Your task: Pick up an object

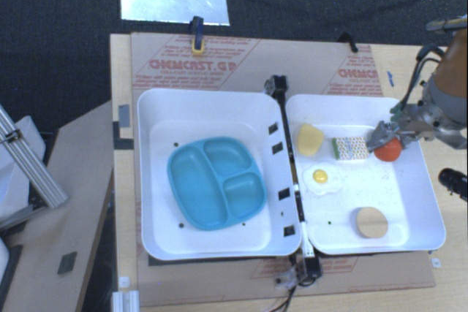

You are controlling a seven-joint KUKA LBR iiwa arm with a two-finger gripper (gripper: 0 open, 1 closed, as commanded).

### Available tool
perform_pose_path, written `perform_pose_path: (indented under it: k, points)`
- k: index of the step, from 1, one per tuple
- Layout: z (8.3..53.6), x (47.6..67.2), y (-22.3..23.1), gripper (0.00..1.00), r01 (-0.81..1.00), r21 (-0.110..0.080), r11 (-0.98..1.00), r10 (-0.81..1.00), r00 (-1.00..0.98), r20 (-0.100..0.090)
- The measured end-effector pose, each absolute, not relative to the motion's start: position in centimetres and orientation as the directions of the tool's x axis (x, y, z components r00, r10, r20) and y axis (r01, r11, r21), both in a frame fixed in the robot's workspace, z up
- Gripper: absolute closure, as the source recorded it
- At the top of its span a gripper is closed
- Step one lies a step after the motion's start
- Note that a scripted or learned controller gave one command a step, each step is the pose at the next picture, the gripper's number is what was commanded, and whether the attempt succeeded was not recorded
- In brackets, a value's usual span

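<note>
Camera view: tool point(385, 137) low in right bin point(420, 230), touching red tomato point(390, 150) just below it; can't tell grip state. Risk: round tomato rolls off, sponge point(351, 148) alongside gets nudged.

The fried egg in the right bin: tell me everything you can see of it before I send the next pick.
The fried egg looks like a flat toy: an irregular white patch with a round yellow yolk near its middle, probably plastic or rubber. It lies flat on the floor of the right bin, near the bin's left wall, below the yellow block and up-left of the tan disc. Nothing touches it; the gripper is over by the red-orange ball.
</note>
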State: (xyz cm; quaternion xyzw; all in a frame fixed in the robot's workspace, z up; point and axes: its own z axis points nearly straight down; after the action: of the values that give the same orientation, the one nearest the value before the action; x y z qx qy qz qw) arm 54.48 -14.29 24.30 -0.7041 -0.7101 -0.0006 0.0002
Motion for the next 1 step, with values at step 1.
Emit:
perform_pose_path:
  k: [1]
  points:
    - [23.98, 53.46, -10.09, 1.0, 1.0, 0.001, 0.008, 1.0, -0.008, 0.001]
